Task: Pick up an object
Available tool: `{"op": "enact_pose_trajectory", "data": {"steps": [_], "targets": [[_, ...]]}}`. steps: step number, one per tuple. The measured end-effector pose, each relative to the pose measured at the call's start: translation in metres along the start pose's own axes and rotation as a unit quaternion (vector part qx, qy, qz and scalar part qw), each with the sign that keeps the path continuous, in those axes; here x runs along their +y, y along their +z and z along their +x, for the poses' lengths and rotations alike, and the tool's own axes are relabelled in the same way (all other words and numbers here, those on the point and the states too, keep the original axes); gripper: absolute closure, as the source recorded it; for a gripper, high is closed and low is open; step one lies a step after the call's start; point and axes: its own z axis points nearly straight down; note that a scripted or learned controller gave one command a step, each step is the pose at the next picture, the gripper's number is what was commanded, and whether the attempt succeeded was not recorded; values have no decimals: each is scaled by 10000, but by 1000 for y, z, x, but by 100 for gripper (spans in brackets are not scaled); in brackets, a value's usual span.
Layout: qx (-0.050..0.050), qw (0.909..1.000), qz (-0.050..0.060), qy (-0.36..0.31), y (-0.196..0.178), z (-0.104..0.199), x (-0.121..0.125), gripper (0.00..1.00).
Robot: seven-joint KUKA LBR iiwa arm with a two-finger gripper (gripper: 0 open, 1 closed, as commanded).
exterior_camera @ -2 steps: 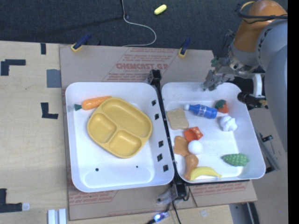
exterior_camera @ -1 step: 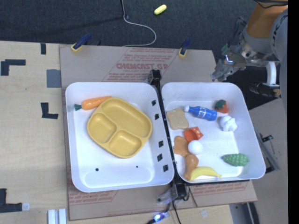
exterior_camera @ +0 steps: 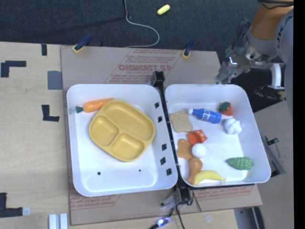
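- Bins: the left bin point(exterior_camera: 76, 142) and right bin point(exterior_camera: 255, 142) sit side by side, touching at a middle seam.
- Arm point(exterior_camera: 271, 18) hangs above the right bin's far right corner, outside its rim.
- Yellow tray point(exterior_camera: 122, 130) lies in the left bin, left of the seam; an orange carrot point(exterior_camera: 96, 105) touches its far edge.
- Blue bottle point(exterior_camera: 206, 115) lies in the right bin, near its far wall.
- Banana point(exterior_camera: 208, 177) rests by that bin's near wall.
- Gripper point(exterior_camera: 224, 76) is just beyond the right bin's far rim; I cannot tell its state.
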Motion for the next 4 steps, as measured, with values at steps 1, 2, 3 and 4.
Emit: {"op": "enact_pose_trajectory", "data": {"steps": [1,2,3,4], "targets": [[8,10000,1,-11,-11,42,-30,100],[14,10000,8,-17,-18,86,-64,100],[14,10000,20,-13,-4,125,-95,100],[17,10000,15,-24,-5,177,-117,100]]}}
